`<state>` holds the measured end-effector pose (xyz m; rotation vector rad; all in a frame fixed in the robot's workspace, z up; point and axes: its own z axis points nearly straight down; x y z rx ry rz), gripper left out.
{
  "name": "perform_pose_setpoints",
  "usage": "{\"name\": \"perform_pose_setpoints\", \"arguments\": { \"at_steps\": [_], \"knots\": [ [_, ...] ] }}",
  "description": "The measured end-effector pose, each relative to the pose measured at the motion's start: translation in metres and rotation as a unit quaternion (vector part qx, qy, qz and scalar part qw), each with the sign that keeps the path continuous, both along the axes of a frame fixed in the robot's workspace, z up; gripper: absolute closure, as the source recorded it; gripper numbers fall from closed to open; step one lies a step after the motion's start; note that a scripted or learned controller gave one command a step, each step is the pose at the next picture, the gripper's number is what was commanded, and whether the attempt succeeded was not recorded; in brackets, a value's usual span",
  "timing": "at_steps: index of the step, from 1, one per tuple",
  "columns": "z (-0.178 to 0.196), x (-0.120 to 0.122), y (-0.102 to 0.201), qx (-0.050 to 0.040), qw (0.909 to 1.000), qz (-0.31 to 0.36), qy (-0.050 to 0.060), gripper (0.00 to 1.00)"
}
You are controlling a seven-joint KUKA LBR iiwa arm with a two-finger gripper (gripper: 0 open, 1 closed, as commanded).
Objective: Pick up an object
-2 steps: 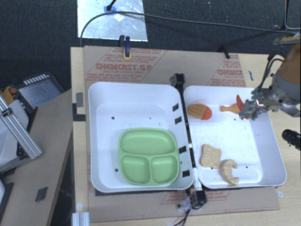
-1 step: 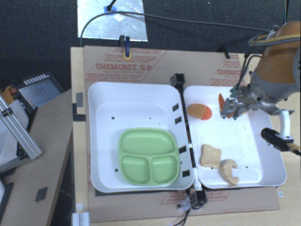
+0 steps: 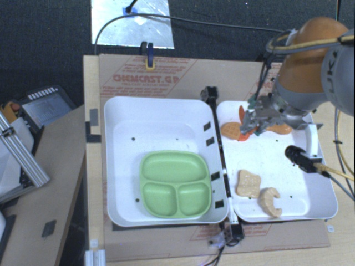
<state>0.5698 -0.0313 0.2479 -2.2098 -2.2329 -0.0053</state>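
Jaws sat low over the red and orange pieces, upper middle of the right bin (image 3: 321,204); couldn't tell how far open or whether anything was held.

Gripper (image 3: 254,125) hung at the red piece (image 3: 242,113), orange lump (image 3: 231,130) just to its left, long axis roughly left-right. Another orange piece (image 3: 281,129) peeked out on the right. Tan block (image 3: 248,183) and curved tan piece (image 3: 270,200) lay well apart, lower frame.

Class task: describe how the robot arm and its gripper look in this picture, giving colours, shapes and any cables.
The grey robot arm is thick and rounded, with a bulging orange band above its wrist. Thin yellowish and dark cables loop along its side. At its tip sits a small dark metal gripper, blocky and angular beside the smooth arm.
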Motion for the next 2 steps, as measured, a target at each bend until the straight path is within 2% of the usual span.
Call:
{"name": "perform_pose_setpoints", "arguments": {
  "at_steps": [2],
  "knots": [
    [-0.008,0.026,0.096,-0.0001,1.0,0.0,0.0,1.0]
  ]
}}
